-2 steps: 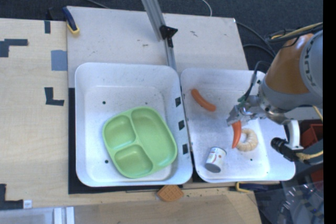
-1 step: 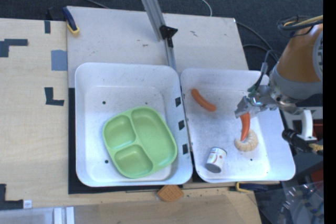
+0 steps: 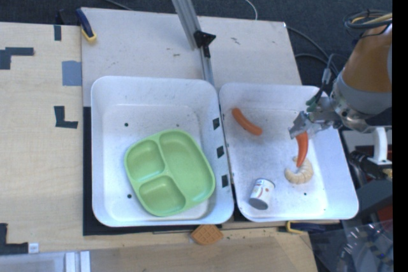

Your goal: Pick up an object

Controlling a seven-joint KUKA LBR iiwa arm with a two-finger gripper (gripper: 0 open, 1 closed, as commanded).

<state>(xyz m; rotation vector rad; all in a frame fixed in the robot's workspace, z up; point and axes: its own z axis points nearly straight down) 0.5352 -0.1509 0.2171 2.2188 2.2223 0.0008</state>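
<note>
Two bins: side by side on the worktop (image 3: pixel 146 41).
Nearest: small can (image 3: pixel 260 193) lying on its side in the right bin (image 3: pixel 331 200).
Beside it: pale shrimp-like piece (image 3: pixel 299 172) touching an orange stick (image 3: pixel 301 151).
Left bin (image 3: pixel 108 137): green divided plate (image 3: pixel 168 171).
Gripper (image 3: pixel 305 125): just over the stick's upper end; finger state cannot be told.
Farther: orange sausage (image 3: pixel 246 121), lying alone.
Advice: centre on the stick, descend straight, close before lifting.
</note>
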